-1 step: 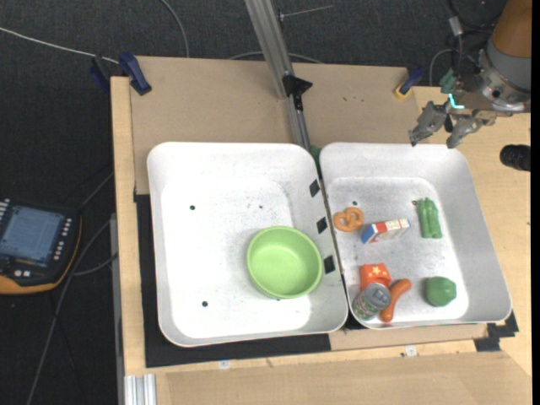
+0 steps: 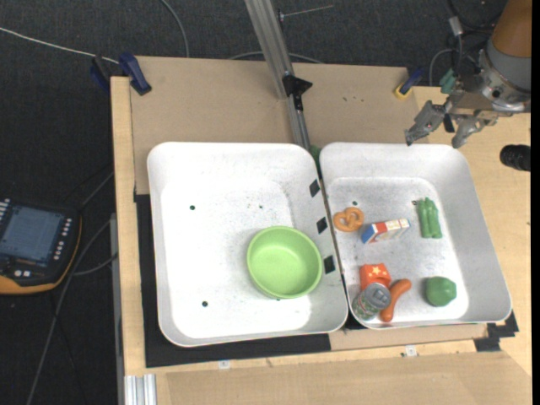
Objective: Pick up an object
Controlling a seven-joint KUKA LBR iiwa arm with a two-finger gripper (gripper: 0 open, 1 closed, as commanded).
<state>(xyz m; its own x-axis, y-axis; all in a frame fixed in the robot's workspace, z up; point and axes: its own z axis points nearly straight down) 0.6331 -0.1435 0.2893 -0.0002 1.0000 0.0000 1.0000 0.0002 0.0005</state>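
Observation:
My gripper (image 2: 440, 131) hangs above the back right corner of the right bin (image 2: 472, 192), its two fingers spread open with nothing between them. Below it in that bin lie a pretzel (image 2: 348, 219), a small red, white and blue carton (image 2: 385, 230), a green pea pod (image 2: 430, 218), an orange block (image 2: 374, 274), a grey tin can (image 2: 371, 299), an orange sausage-shaped piece (image 2: 395, 298) and a round green fruit (image 2: 440, 291). None of these touches the gripper.
The left bin (image 2: 181, 226) holds a light green bowl (image 2: 284, 262) near its front right. A slanted metal pole (image 2: 274, 36) rises behind the bins. A handheld pendant (image 2: 34, 243) lies on the floor at far left.

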